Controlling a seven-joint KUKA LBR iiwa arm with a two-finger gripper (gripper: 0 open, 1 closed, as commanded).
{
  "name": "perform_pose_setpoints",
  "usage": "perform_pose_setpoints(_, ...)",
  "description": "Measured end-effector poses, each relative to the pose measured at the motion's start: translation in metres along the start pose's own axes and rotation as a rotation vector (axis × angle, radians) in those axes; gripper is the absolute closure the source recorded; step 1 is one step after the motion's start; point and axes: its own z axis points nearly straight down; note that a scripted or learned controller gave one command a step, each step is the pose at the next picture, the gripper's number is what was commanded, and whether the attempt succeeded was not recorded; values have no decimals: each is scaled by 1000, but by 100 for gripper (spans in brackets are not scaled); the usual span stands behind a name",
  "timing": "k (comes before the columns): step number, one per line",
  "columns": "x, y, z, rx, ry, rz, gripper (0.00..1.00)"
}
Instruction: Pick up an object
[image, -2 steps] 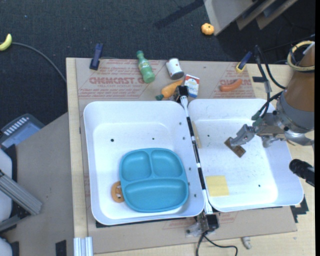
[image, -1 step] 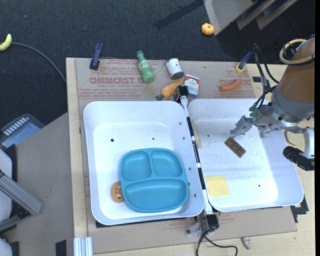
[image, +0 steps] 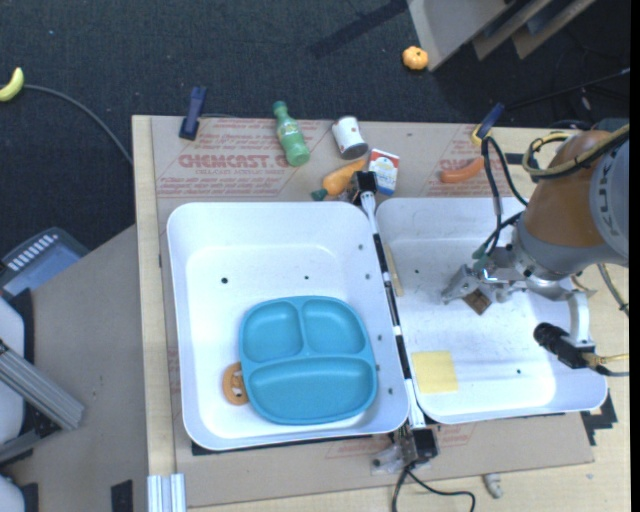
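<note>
The bench (image: 160, 180) carries two white bins side by side. The left bin (image: 200, 250) holds a blue plate (image: 305, 358) with three compartments, lying toward the bin's near edge; a small orange-brown pretzel (image: 234, 384) peeks out from under the plate's left rim, touching it. The right bin (image: 430, 225) holds a yellow sponge (image: 435, 372) near its near-left corner, lying flat and apart from everything else.

The arm (image: 575, 205) reaches over the right bin's right edge, its orange band above the wrist. The gripper (image: 478, 290) hangs low over the middle of the right bin, well apart from the sponge. A small brown thing (image: 479, 302) sits right at its tips; whether the fingers pinch it or merely stand over it I cannot tell, nor whether they are spread or pressed together.

Along the bench's far edge, outside the bins, lie a green bottle (image: 292, 135), a white can (image: 349, 136), a carton (image: 384, 170), a carrot (image: 342, 179) touching the left bin's far-right corner, and an orange piece (image: 462, 173) by the right bin's far edge.
</note>
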Motion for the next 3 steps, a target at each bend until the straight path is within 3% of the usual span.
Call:
perform_pose_setpoints(1,-43,23,3,-5,-3,0,0)
perform_pose_setpoints(2,-43,24,-8,-8,-3,0,100)
perform_pose_setpoints(3,-61,-54,1,-7,-3,0,100)
